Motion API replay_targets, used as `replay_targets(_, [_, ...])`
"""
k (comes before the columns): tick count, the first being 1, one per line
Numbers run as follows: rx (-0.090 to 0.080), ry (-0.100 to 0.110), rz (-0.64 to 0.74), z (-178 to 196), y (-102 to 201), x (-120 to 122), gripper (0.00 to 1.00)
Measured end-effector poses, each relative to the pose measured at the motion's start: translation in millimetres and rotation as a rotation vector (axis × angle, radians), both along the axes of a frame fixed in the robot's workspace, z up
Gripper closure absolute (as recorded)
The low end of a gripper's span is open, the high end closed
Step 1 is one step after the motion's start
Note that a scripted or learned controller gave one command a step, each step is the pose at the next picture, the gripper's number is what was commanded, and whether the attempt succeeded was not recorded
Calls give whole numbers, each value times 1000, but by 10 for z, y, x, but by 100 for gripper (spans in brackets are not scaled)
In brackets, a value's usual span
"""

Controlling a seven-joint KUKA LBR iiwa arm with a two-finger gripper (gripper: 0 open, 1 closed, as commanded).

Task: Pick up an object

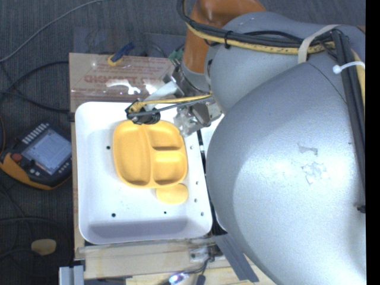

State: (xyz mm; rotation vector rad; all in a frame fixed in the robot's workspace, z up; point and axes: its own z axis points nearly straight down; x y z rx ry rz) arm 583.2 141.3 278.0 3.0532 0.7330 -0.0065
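A yellow divided plate [148, 154] with three compartments lies flat in the left white bin [95, 177]. A smaller yellow round piece [172, 193] sits just past the plate's near edge, touching or partly under it. My gripper [191, 116] hangs at the plate's far right corner, by the bin's right wall, under the orange band of the wrist [202, 37]. A yellow and black cable [155, 105] runs from the wrist out over the plate's far edge. The arm's grey body hides the gripper's lower part and the right bin.
The grey arm [297, 159] fills the right half of the view. A brown cardboard sheet [119, 73] lies behind the left bin. A teach pendant [38, 156] rests on the floor to the left.
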Motion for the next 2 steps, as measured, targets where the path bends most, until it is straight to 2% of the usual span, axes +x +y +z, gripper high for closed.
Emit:
replay_targets(1, [1,0,-256,-55,119,395,100])
replay_targets(2, [-2,2,-203,-949,-100,726,100])
